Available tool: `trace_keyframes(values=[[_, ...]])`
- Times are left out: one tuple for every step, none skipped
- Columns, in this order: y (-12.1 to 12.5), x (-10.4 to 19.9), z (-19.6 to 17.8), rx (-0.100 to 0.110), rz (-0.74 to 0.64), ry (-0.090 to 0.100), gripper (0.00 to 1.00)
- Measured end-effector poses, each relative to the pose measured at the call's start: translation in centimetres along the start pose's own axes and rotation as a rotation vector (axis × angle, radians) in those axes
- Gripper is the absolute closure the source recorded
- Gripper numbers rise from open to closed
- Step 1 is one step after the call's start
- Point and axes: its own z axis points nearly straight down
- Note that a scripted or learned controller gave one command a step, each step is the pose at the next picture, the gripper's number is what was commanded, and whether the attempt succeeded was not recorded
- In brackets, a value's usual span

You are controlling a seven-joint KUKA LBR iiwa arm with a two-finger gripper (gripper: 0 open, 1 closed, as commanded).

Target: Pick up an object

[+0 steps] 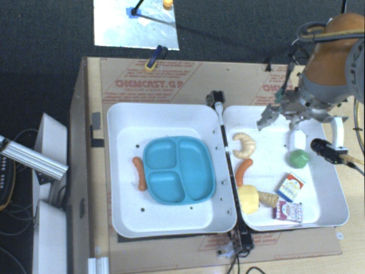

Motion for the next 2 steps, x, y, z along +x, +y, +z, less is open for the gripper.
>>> trace_keyframes(values=[[1.3, 1.4, 7.8, 0.002, -0.001, 0.000, 0.00], [-4.6, -1.3, 13.9, 0.002, 0.002, 0.000, 0.00]])
